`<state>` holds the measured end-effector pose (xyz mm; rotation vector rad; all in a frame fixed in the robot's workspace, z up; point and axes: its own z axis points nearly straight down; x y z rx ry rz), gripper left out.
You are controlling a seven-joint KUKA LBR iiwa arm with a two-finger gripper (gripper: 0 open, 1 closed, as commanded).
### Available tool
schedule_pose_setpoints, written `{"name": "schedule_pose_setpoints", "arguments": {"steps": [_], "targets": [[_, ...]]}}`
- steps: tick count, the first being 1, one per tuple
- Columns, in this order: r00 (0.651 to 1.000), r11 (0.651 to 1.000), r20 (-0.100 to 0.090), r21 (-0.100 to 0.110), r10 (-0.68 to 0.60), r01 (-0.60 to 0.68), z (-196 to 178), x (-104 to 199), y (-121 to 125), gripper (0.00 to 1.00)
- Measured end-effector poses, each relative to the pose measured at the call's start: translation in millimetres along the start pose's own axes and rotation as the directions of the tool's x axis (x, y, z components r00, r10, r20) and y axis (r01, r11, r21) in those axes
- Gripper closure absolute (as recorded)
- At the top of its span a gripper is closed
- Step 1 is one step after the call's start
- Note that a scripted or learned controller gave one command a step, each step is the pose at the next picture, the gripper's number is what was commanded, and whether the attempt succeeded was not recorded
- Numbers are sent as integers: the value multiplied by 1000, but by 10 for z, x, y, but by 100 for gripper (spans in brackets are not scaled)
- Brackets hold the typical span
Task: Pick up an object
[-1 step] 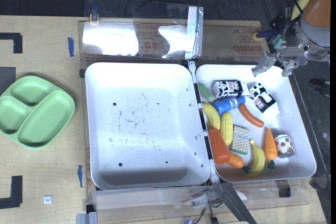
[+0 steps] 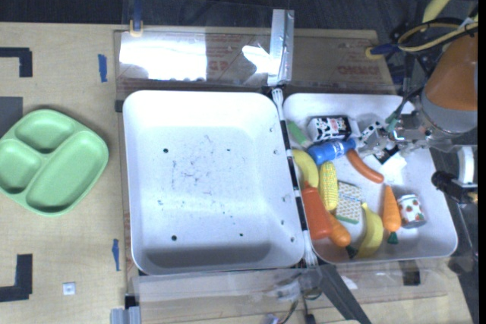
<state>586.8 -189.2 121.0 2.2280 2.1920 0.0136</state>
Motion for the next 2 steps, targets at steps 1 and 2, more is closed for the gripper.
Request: {"name": "schedule_pose_setpoints", "arguments": {"steps": [1, 2], "targets": [[1000, 1000, -9, 17, 17, -17, 315, -111, -1071, 0], [1000, 1000, -5, 12, -5, 5, 339, 257, -209, 0]]}}
